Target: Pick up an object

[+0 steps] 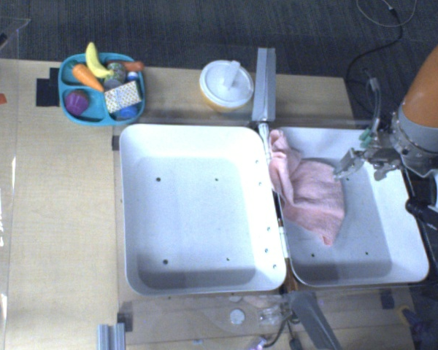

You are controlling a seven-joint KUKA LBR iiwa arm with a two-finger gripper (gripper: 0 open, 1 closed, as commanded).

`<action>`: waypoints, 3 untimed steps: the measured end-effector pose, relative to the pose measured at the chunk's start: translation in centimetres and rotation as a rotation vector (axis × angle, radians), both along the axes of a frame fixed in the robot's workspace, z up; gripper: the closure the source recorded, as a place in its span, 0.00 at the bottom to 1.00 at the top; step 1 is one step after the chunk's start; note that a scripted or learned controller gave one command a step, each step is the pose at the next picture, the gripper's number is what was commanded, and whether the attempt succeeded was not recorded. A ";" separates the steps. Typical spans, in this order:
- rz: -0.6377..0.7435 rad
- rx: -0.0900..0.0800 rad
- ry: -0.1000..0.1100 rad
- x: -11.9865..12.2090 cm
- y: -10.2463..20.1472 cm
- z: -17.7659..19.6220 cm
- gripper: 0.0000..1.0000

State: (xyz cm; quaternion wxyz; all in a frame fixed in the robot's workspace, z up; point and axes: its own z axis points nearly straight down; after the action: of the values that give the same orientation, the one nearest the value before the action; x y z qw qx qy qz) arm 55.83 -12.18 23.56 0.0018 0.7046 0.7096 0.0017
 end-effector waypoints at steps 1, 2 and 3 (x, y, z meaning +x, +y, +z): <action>-0.004 -0.001 -0.005 1.6 -1.9 -13.8 0.00; -0.089 -0.002 -0.006 -0.9 -2.2 -1.7 0.00; 0.049 -0.001 -0.004 1.1 -2.0 -13.9 0.00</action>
State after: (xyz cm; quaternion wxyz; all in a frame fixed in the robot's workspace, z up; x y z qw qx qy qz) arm 56.90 -14.22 9.65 0.0037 0.6870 0.7267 0.0027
